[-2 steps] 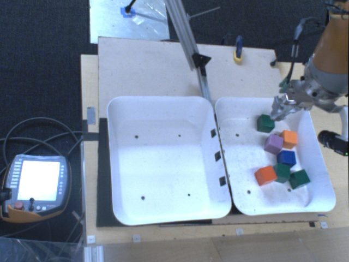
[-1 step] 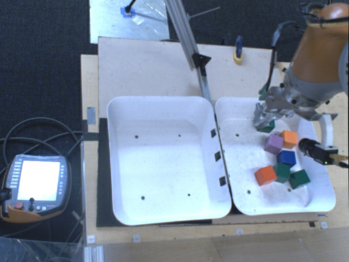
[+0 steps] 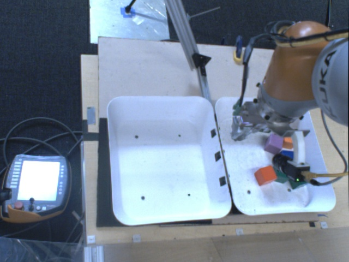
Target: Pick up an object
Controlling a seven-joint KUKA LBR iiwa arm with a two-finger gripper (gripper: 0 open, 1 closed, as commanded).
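1. A few small things lie in the right bin [image 3: 240,201], all on its right side.
2. An orange block [image 3: 265,175] sits low in that bin, a little apart from the others.
3. A purple block [image 3: 274,143] lies up and to the right of the orange one.
4. Just beside the purple block are an orange-and-blue thing [image 3: 288,147] and a white thing [image 3: 299,146]. They are bunched close together.
5. A green thing [image 3: 297,182] lies at the right of the orange block, partly under black parts with a small green light.
6. The gripper [image 3: 239,131] hangs over the top left part of the right bin, near the wall between the two bins.
7. It is left of the purple block and not touching any of the blocks.
8. I cannot tell how wide the gripper is spread. It looks like a small grey shiny lump, and nothing can be seen in it.
9. The arm [image 3: 297,64] comes in from the right. Its big orange band is above the gripper.
10. The left bin [image 3: 117,113] is white, with a few tiny dark dots on its floor.
11. Both bins sit side by side on a light desk [image 3: 147,64].
12. A grey pole [image 3: 185,31] slants down from the top to the back edge of the bins.
13. A hand screen [image 3: 35,187] with a cable lies at the far left, off the desk.
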